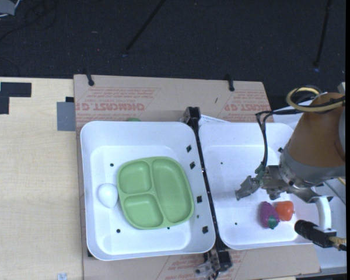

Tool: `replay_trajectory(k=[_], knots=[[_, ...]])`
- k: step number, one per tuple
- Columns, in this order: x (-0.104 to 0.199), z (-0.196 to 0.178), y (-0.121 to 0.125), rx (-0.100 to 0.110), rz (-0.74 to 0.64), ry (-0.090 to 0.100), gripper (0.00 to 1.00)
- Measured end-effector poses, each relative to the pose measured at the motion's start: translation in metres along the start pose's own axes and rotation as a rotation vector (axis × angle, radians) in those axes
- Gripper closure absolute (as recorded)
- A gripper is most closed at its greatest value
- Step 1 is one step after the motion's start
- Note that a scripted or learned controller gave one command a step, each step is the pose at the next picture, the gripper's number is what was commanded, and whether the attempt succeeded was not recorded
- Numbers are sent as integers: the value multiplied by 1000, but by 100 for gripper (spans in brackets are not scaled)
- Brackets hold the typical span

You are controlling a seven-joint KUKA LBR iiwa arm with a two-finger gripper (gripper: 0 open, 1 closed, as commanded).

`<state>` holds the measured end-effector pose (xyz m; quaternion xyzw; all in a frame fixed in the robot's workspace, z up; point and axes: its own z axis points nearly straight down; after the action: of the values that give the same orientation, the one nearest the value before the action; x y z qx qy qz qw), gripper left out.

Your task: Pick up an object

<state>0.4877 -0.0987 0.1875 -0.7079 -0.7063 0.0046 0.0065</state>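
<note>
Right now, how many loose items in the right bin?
2: a purple one and an orange one, touching, near the front right. The arm may hide others.

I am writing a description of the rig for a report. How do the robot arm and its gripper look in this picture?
The arm enters from the right: a broad orange band sits above a grey wrist section. A yellowish cable loop shows near its top, and a thin dark cable runs down beside it. The gripper is a small, dark grey metal part.

End effector (249,186) is hanging over right bin (233,150); two small objects (275,212) are lying just right of it; plate (154,192) and egg (108,195) are sitting far left in left bin (99,142).
</note>
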Motion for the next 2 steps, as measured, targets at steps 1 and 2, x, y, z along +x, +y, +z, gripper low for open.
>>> replay_trajectory(k=[1,2], knots=[[0,-5,3,-11,-2,-1,0],[7,44,9,-7,-3,0,0]])
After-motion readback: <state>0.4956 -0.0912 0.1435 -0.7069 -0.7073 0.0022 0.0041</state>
